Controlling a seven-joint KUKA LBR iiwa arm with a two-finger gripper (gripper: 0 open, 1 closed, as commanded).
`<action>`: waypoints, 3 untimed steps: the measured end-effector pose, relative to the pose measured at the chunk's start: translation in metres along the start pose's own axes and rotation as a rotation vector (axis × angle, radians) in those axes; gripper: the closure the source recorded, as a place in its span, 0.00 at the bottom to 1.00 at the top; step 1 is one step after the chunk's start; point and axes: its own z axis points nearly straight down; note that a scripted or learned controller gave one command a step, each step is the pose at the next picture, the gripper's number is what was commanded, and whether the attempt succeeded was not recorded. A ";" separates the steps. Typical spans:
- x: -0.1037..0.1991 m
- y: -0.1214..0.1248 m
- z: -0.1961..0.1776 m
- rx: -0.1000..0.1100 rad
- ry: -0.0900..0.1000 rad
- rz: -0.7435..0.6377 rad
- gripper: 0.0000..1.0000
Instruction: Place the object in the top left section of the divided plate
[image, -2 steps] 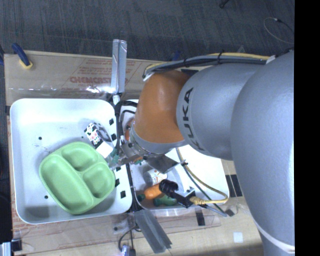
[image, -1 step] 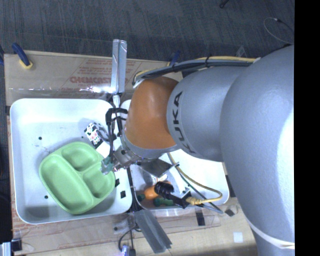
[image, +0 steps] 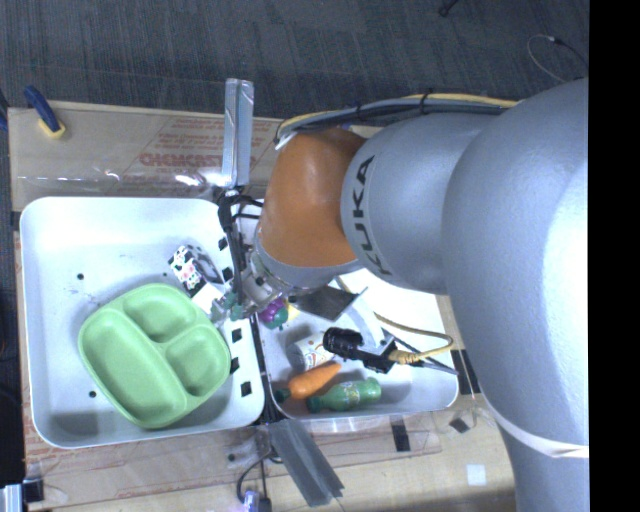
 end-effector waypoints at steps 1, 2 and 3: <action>0.000 0.000 -0.008 0.004 0.002 -0.003 1.00; 0.024 0.003 -0.096 -0.002 0.000 0.000 1.00; 0.024 0.003 -0.096 -0.001 0.000 0.000 0.00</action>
